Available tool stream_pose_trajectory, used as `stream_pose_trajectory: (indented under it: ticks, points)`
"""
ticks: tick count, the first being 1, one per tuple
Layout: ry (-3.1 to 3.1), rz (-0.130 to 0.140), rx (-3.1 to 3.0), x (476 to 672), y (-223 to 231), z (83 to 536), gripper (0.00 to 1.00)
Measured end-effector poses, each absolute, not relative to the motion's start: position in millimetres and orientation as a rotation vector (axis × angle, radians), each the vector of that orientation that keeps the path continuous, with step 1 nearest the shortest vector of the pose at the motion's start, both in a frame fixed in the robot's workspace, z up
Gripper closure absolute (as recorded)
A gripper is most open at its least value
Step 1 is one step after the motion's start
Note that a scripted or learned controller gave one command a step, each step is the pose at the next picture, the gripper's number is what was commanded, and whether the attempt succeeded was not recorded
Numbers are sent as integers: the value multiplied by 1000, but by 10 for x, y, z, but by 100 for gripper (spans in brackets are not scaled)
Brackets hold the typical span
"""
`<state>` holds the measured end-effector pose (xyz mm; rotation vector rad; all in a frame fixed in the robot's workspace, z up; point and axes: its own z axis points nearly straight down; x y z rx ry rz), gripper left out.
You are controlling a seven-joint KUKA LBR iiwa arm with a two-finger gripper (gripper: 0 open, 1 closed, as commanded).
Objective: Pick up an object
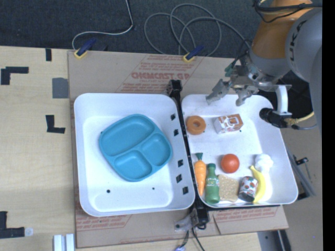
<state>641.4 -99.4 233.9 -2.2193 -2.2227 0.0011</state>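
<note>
Overhead, the end effector (230, 93) hangs with fingers spread and nothing between them above the far edge of the right bin (277, 140) on the worktop. Just beyond its tips, nearer the camera, lie a small printed carton (229, 123) and, left of it, a brown doughnut (196, 125). The carton looks light and stiff, with flat sides that should suit a pinch across its short width; its glossy faces may slip. A tomato (230, 163), carrot (200, 174), green bottle (211, 183) and banana (260, 184) crowd the near edge. A blue divided plate (136, 147) fills the left bin (86, 140).
</note>
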Motion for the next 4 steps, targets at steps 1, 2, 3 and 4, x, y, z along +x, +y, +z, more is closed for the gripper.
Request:
stream_pose_trajectory:
  ticks: [1, 2, 3, 4]
  points:
    - [-2222, 4, -2218, 6559, -721, 1832, 0]
    - [-2223, 0, -2221, 6269, -934, 1074, 0]
    - [-2224, 0, -2218, 6460, -981, 856, 0]
    - [-2224, -1, -2220, 6649, -989, 852, 0]
